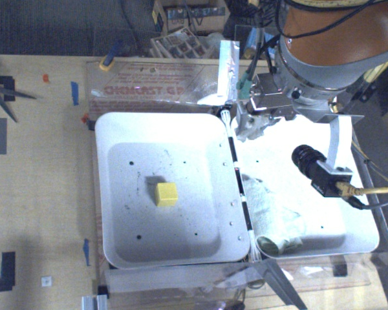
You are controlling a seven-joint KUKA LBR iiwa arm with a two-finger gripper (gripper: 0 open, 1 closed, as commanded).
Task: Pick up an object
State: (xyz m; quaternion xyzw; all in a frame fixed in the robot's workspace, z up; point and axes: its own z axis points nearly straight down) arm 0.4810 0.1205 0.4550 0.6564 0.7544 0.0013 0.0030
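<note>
Claw (249,126) hanging at upper centre of the frame, over the divide between the two bins; opening impossible to tell, nothing seen between its tips. Yellow block (167,194) lying in the left bin (116,134), left of centre, well apart from the claw.

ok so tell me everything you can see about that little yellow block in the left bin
The yellow block is a small cube-like piece, plain yellow, matte like foam or wood. It lies flat on the floor of the left bin, near the middle, turned slightly askew to the walls, with a short shadow on its upper left. Nothing touches it except the bin floor, which is dotted with dark specks. The gripper is well away, over the divide between the bins.
</note>
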